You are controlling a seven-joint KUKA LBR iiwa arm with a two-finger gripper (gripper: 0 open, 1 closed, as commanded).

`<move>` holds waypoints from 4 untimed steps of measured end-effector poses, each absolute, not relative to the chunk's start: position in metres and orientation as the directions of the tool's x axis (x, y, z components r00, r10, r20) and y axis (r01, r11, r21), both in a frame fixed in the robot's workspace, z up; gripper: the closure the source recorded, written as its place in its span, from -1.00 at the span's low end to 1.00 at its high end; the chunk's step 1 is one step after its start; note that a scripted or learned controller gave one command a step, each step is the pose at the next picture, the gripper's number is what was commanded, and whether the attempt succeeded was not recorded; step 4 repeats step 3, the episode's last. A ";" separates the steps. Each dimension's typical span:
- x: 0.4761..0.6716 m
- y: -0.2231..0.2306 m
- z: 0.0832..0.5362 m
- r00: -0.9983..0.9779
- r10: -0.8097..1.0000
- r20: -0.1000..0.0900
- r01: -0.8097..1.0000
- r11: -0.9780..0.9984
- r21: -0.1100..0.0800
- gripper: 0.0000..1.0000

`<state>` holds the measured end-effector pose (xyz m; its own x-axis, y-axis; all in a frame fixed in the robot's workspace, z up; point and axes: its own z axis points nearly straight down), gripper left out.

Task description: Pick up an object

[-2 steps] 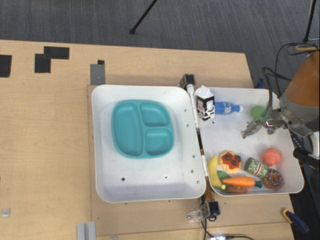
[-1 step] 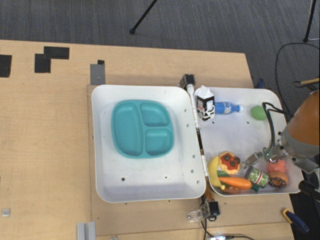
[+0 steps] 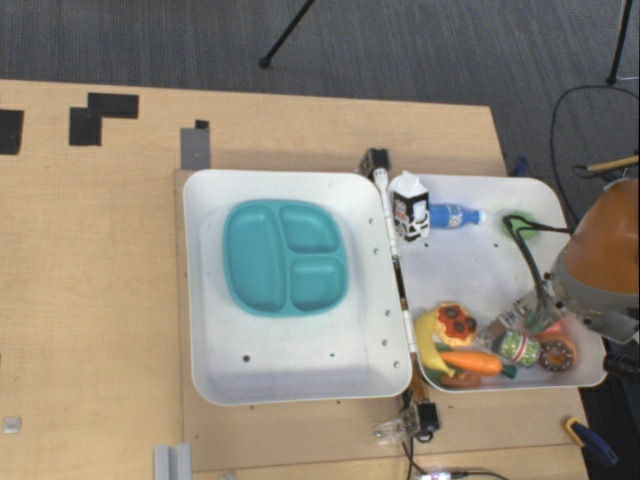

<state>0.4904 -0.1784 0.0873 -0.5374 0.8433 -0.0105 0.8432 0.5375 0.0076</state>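
The right bin [image 3: 480, 268] holds a pile of toy food in its near corner: a yellow banana [image 3: 428, 340], a red and orange piece [image 3: 457, 322], an orange carrot [image 3: 472, 363], a green can [image 3: 519, 347] and a brown donut [image 3: 557, 355]. A small black and white milk carton [image 3: 409, 206] stands at the bin's far left, with a blue bottle [image 3: 455, 216] lying beside it. My gripper [image 3: 527, 318] hangs low over the near right part of this bin, just above the green can. The arm's orange band [image 3: 608, 243] covers the bin's right side.
The left bin [image 3: 290, 368] carries a teal divided plate [image 3: 285, 256]. A green and black cable [image 3: 522, 236] runs across the right bin toward the gripper. The bare wooden bench [image 3: 90, 288] stretches to the left.
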 end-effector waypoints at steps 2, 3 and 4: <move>0.493 -0.119 0.099 -0.574 0.819 -0.014 0.819 0.574 0.014 1.00; 0.489 -0.065 0.185 -0.769 0.639 -0.006 0.639 0.769 0.004 1.00; 0.489 -0.065 0.185 -0.769 0.639 -0.006 0.639 0.769 0.004 1.00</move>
